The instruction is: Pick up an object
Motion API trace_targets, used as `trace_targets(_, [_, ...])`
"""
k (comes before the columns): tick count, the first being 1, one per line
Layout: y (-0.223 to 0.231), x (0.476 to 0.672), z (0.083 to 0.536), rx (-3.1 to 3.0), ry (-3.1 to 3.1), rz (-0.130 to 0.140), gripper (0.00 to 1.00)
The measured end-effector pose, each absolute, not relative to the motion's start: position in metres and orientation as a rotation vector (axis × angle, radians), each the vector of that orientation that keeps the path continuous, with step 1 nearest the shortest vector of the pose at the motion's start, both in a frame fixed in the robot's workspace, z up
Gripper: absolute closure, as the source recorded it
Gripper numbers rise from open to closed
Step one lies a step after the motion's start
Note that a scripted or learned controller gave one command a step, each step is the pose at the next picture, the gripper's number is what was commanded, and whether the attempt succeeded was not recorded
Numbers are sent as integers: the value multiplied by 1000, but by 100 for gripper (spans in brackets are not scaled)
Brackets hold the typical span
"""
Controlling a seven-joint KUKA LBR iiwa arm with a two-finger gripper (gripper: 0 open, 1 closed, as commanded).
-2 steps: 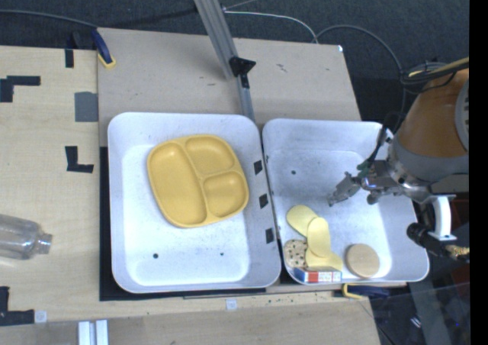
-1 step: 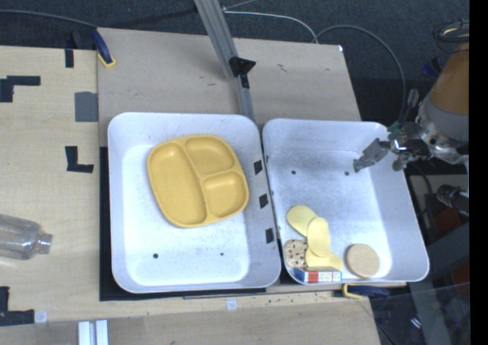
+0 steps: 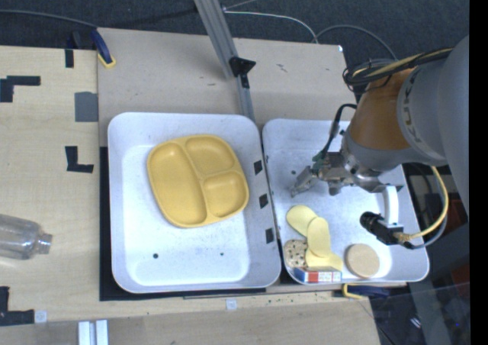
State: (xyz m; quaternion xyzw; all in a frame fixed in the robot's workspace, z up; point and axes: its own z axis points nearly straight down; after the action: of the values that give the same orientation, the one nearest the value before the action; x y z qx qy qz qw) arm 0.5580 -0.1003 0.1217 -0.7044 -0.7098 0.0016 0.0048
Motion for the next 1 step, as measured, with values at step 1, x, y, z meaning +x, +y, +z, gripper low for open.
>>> trace_targets(1, [-105,559,126,-2218,-2222,1,0])
